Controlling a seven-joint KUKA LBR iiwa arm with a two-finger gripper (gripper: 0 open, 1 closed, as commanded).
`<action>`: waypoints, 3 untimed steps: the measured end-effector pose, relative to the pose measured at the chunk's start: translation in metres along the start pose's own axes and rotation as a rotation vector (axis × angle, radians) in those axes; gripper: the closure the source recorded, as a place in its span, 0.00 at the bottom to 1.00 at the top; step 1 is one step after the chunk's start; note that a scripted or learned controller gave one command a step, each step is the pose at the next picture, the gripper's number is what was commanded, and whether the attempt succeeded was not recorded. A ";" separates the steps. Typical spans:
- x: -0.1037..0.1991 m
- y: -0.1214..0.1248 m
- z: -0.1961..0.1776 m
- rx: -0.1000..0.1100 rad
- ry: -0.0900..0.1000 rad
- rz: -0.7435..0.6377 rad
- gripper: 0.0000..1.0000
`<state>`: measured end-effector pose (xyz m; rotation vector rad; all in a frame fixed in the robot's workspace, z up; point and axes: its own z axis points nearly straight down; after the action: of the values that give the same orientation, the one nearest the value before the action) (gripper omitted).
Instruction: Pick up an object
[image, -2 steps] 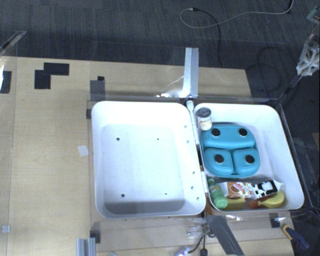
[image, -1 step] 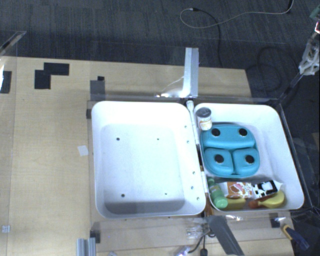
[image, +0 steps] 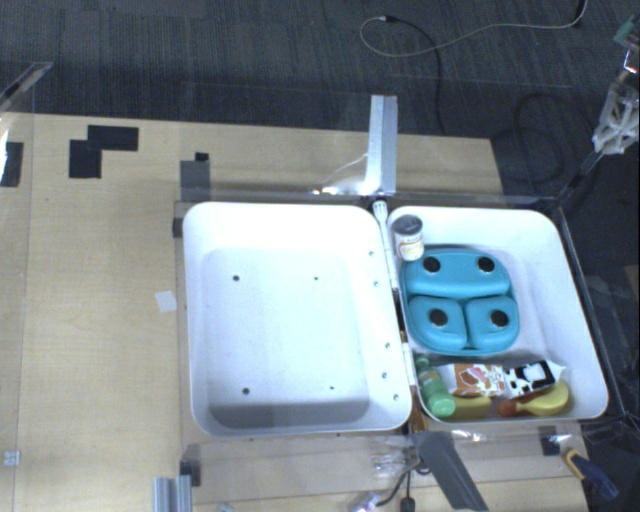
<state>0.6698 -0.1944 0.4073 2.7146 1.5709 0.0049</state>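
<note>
Wooden bench (image: 90, 330) carries two bins; right bin (image: 560, 260) crowds blue tray (image: 458, 300), jar (image: 407, 238), bottle (image: 434, 392) along its left wall and near edge. Risk, judged: fingers jam against wall; claw state cannot be told

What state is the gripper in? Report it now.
Gripper: cannot be told; it sits at the view's right edge, beyond the right bin.

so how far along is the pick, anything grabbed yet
Nothing looks picked yet. The blue tray, small jar, green bottle and carton all lie in the right bin. Nothing is in hand. The whole pick is left: reach in, close on one item, lift.
</note>
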 end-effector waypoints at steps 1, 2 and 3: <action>0.002 0.000 -0.012 -0.006 0.000 -0.006 1.00; 0.002 -0.020 -0.029 0.001 0.001 0.265 1.00; -0.010 -0.008 -0.029 0.001 0.001 0.295 1.00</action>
<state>0.6577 -0.1995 0.4365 2.9173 1.1561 0.0075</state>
